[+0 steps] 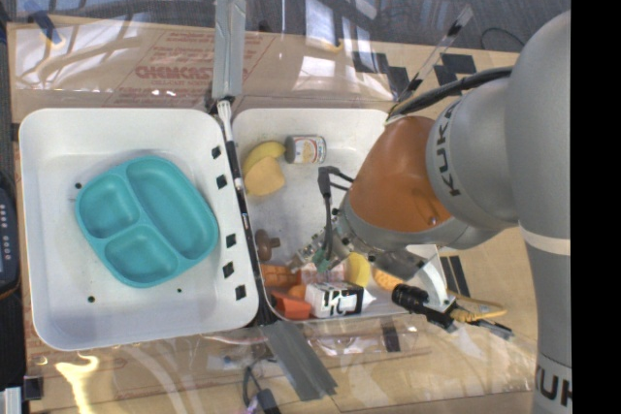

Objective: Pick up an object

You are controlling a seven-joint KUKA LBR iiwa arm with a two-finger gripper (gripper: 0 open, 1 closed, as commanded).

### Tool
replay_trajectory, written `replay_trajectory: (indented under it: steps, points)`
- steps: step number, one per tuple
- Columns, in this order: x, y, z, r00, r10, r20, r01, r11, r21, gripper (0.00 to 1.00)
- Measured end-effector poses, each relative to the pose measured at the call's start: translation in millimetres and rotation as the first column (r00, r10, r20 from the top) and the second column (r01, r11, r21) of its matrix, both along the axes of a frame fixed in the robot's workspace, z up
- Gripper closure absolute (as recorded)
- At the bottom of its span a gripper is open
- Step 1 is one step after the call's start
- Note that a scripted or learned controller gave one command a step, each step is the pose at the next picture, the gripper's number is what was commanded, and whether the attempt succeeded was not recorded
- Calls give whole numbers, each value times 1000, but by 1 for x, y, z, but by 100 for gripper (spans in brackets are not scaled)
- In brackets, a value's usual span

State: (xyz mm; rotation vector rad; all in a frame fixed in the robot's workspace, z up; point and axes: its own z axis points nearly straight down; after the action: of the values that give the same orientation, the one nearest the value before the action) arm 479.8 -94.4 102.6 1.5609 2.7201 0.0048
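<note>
The right bin (291, 123) holds several small objects. A yellow fruit-like piece (263, 172) lies at its upper left, with a small can (307, 148) on its side just beside it. Along the bin's near edge sits a cluster: an orange carrot-like piece (282, 276), a white box with black print (337, 300), a yellow item (358, 269) and a small brown piece (264, 239). My gripper (327, 252) hangs low over this cluster, mostly hidden under the orange wrist band (393, 179). Nothing can be seen held in it.
The left bin (49, 208) carries a teal divided plate (146, 220). A grey bar (229, 53) runs back from the wall between the bins. The arm's big grey body (514, 141) covers the right bin's right half. Clear plastic sheeting lies around the bins.
</note>
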Motion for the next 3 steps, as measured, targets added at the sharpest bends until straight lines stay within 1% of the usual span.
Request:
replay_trajectory:
  steps: [1,2,3]
  points:
    - [58,41,92,1000,-27,-1,27,1000,1,100]
    - [56,40,89,1000,-29,-7,29,1000,1,0]
    - [14,-8,-9,1000,-10,-3,10,1000,-1,0]
